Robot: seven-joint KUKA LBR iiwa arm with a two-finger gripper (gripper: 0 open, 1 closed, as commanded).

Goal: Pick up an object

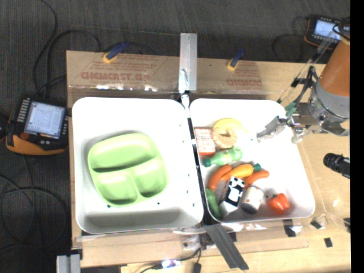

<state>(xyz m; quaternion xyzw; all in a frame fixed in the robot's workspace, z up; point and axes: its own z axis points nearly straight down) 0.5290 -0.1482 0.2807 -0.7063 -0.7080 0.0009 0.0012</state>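
Note:
The right bin [296, 169] holds a heap of toy food. A tan donut [230, 131] lies at the back, with a red and white box [203, 141] and a green bottle [223, 156] beside it. Nearer the front are an orange carrot [218, 177], a yellow-orange piece [245, 170], a black and white cow [232, 191], a grey-white cup [252, 200] and a red pepper [278, 202]. My gripper [268, 131] hangs over the bin's back right part, to the right of the donut and apart from every toy. I see nothing in it.
The left bin [114, 104] carries a green divided plate [126, 166]. A metal post [188, 61] rises at the back between the bins. A control pendant [37, 124] lies on the floor to the left. Two blue clamps [115, 51] hold the back board.

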